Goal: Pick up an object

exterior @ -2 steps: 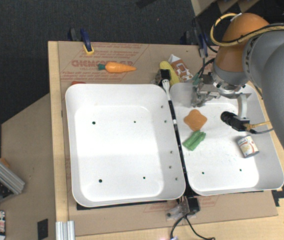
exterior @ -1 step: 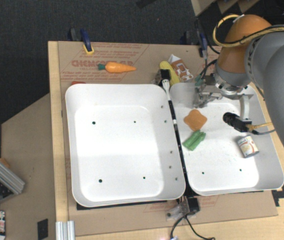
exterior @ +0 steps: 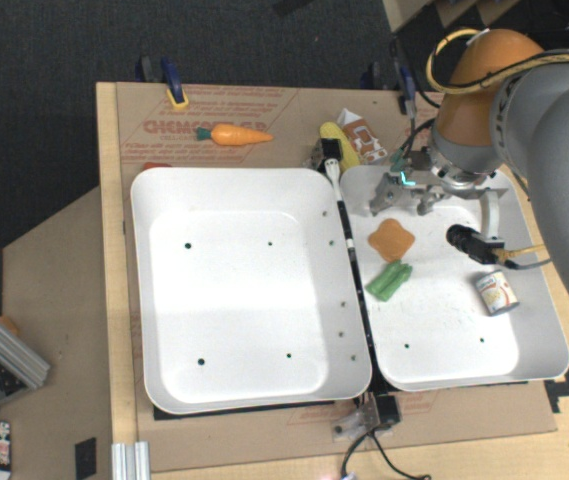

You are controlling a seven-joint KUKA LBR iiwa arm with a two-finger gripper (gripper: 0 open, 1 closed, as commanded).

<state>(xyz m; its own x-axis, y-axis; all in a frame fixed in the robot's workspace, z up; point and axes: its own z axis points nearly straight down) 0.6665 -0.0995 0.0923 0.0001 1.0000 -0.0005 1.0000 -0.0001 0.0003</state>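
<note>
The grey arm (exterior: 554,138) reaches in from the right and hangs its pincer (exterior: 404,202) over the rear of the right bin (exterior: 444,338), close to that bin's back wall. The two fingers (exterior: 378,203) stand apart with nothing between them, so the pincer is open and holds nothing. The things that could be picked all lie in this right bin. An orange-brown flat piece (exterior: 391,238) sits just in front of the pincer, apart from the fingertips. A green piece (exterior: 388,281) lies tilted just in front of that, near the wall shared with the left bin (exterior: 234,298). A small tin (exterior: 495,293) with a pale label lies on its side towards the right edge, well apart from the other two. On the tabletop (exterior: 264,433) behind the bins, an orange carrot (exterior: 234,135) with a green top lies beyond the left bin, and a yellow banana (exterior: 336,138) and a brown-and-white packet (exterior: 366,140) sit side by side near the gap between the two bins
</note>
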